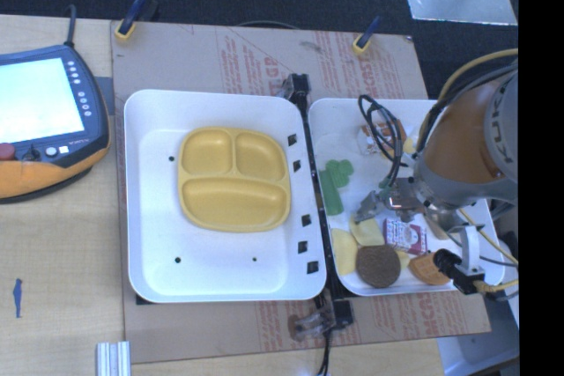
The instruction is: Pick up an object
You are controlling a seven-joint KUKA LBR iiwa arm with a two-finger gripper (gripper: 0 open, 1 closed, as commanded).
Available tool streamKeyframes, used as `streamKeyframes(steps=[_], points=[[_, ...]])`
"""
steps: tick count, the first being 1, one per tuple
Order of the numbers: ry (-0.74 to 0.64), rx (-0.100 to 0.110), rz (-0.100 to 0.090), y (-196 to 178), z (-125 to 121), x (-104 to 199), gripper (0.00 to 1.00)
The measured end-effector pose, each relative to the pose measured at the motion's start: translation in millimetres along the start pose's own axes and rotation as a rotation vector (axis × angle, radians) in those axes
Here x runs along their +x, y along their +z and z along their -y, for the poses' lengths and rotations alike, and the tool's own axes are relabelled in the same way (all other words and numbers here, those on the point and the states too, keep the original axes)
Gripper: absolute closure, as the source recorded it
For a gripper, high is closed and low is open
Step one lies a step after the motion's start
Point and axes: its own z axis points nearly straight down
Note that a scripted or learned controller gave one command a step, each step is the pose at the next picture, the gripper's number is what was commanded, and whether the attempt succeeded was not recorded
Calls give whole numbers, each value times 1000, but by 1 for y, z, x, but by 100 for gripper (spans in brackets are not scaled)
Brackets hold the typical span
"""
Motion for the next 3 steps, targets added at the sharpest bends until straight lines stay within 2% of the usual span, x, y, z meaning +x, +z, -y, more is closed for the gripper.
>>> streamKeyframes(steps=[1,2,3], points=[[-1,-6,6,-2,-119,-61,0],[5,-4,3,-44,-46,-100,0],[-10,-8,-2,-13,-103,-18,0]])
